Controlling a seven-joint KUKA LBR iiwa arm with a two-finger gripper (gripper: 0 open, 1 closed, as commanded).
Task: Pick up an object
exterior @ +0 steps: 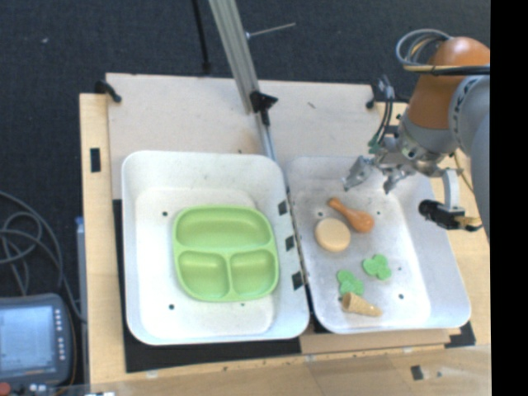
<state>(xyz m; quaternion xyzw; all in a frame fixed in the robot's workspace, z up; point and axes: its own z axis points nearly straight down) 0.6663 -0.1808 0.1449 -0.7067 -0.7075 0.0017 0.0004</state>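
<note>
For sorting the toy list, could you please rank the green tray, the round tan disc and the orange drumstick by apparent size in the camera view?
1. green tray
2. and 3. round tan disc and orange drumstick: too alike to rank.

Arm (450, 97) cut off at right edge

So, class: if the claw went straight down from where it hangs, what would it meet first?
Probably the bare floor of the right bin, just above the orange drumstick toy; the claw hangs near it, though depth is unclear.
</note>
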